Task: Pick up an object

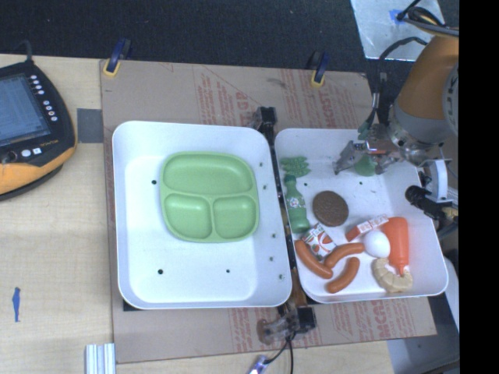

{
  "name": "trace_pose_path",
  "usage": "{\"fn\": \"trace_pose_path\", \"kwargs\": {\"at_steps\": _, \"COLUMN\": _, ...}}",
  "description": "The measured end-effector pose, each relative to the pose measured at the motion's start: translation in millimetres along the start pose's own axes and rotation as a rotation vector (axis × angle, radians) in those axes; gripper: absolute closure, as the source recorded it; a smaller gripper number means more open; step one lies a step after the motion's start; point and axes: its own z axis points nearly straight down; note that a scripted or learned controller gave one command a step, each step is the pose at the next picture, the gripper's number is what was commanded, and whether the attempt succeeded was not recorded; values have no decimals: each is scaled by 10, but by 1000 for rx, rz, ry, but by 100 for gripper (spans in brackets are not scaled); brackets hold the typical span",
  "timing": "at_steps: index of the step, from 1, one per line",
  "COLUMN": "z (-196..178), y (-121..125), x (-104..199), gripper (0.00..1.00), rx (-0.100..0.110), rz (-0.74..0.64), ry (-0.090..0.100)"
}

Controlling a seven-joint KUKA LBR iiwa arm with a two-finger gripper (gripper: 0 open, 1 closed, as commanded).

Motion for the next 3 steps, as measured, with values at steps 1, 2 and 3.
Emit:
{"fn": "trace_pose_path", "kwargs": {"at_steps": 1, "z": 573, "y": -349, "x": 183, "gripper": 0, "rx": -2, "rz": 0, "ry": 0}}
{"fn": "trace_pose_path", "kwargs": {"at_steps": 2, "z": 581, "y": -518, "x": 481, "gripper": 0, "rx": -2, "rz": -2, "ry": -5}}
{"fn": "trace_pose_path", "kwargs": {"at_steps": 3, "z": 487, "y": -524, "x": 477, "gripper": 100, "rx": 3, "rz": -5, "ry": -3}}
